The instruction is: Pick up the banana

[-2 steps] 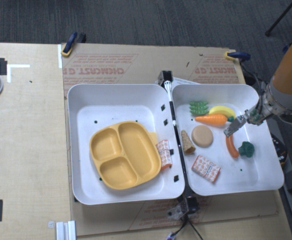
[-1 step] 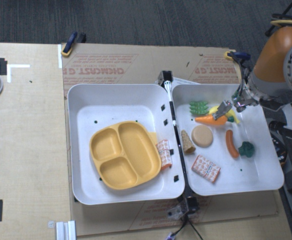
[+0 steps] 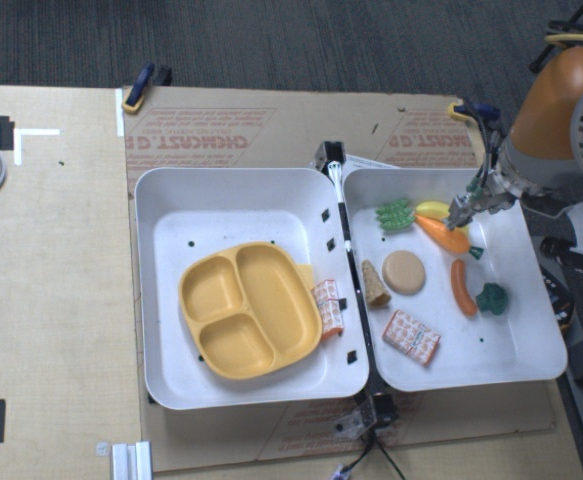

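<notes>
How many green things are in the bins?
2, both in the right bin: a leafy green piece near the banana, and a broccoli beside the sausage. Others may be hidden.

The yellow banana (image 3: 432, 209) lies flat near the right bin's (image 3: 531, 353) far wall, partly hidden.

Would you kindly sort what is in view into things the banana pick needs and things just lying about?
Needed: banana; pincer; right bin.

Lying about: carrot; sausage; broccoli; cookie; yellow tray; left bin.
</notes>
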